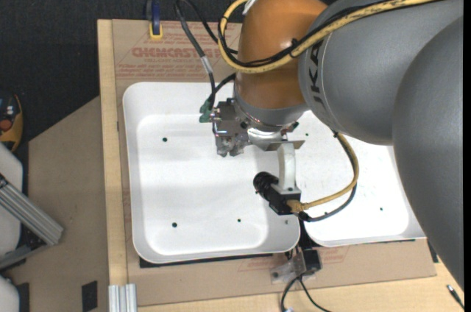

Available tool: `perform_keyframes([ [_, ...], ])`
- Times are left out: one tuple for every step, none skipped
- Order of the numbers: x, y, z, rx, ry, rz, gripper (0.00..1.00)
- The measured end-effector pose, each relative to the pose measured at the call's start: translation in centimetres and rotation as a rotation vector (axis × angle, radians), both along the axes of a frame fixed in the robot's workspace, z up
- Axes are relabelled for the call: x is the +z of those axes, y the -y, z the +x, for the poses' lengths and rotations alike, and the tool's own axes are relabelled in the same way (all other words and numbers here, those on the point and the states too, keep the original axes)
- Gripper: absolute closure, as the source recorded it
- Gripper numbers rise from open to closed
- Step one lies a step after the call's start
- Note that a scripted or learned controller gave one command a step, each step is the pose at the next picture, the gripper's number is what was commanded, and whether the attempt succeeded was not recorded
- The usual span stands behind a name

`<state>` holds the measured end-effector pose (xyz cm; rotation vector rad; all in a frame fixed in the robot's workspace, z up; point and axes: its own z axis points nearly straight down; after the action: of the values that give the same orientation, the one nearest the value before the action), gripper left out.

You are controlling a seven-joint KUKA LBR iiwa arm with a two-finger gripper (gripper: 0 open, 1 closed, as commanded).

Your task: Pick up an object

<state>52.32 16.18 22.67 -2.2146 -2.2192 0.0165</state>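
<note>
Now end effector (229, 145) hangs above left bin (147, 178); floor open leftward.

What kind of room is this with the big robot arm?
Probably a robot lab or workshop: a grey arm with an orange band reaches over white bins on a cardboard-covered bench, with cables trailing.

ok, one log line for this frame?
arm: reaching over left bin | gripper: low over bin's upper middle, finger state unclear | grasp: none visible | right bin: partly behind arm

Left bin (147, 178) floor open at frame centre-left and bottom, arm (383, 60) blocking upper right, right bin (383, 222) half-covered
</note>
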Motion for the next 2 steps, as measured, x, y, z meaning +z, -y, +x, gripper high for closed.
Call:
perform_keyframes([
  [8.8, 1.8, 0.1, -0.003, 0.021, 0.005, 1.0],
  [-0.1, -1.7, 8.8, 0.0, 0.013, 0.002, 1.0],
])
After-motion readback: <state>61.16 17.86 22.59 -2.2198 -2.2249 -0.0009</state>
